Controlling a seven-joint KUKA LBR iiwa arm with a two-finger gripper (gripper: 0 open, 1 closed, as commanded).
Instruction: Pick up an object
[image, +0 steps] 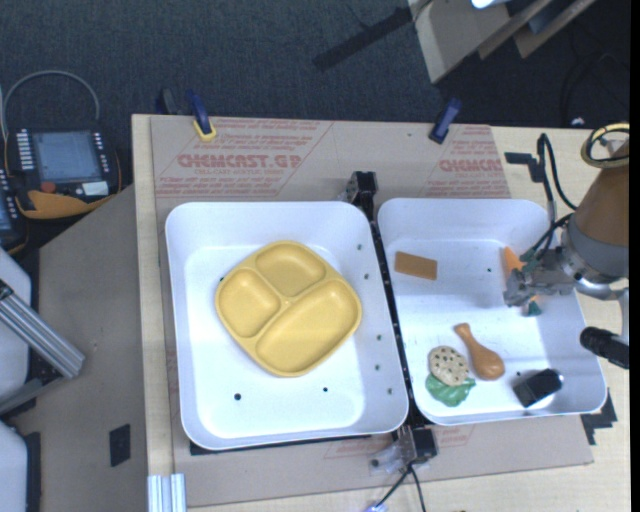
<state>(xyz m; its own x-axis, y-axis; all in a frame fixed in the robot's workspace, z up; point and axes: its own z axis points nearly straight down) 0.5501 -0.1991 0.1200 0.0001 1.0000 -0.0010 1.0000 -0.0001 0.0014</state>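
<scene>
The right bin (480, 225) holds several small things: a tan rectangular block (416, 266) near its upper left, a brown drumstick-shaped toy (479, 352) lower down, a speckled cookie (448, 365) lying on a green piece (452, 391) just left of the drumstick, and a black object (537, 386) at the lower right corner. The tool (524, 291) sits low at the bin's right side, near a small orange item (512, 259); whether it is spread or pinching anything I cannot tell. The left bin (200, 250) carries a yellow divided plate (288, 307). Both bins rest on the worktop (300, 150).
</scene>
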